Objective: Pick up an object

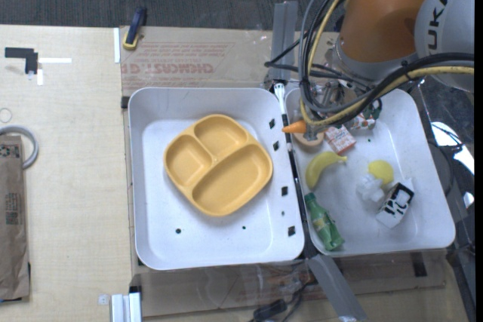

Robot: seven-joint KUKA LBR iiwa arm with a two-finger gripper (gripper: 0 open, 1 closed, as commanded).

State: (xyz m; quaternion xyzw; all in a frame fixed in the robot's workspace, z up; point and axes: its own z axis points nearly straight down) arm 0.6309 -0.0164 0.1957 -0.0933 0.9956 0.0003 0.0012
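You had the arm's orange band (385, 0) over the upper part of the right-hand bin (434, 234), and the gripper (324, 98) sat low near that bin's upper left corner, buried under a tangle of cables (317, 34). You could not tell from this view whether it was open, closed or holding anything.

Nearest to it lay a small orange carrot-like toy (293, 127) at the bin's left wall and a little red-and-white carton (339, 138) just beside it. A toy banana (323, 166) lay a little lower, a yellow lemon-like piece (381, 171) right of that, and a green bottle (323, 222) lay on its side at the lower left. The left-hand bin (151, 237) held a yellow divided plate (219, 164).

The banana probably made your easiest target: it looked light, stiff and smooth, so you would have gripped it across its narrow middle, square to the curve. The carton may have crushed, and the carrot hugged the wall.
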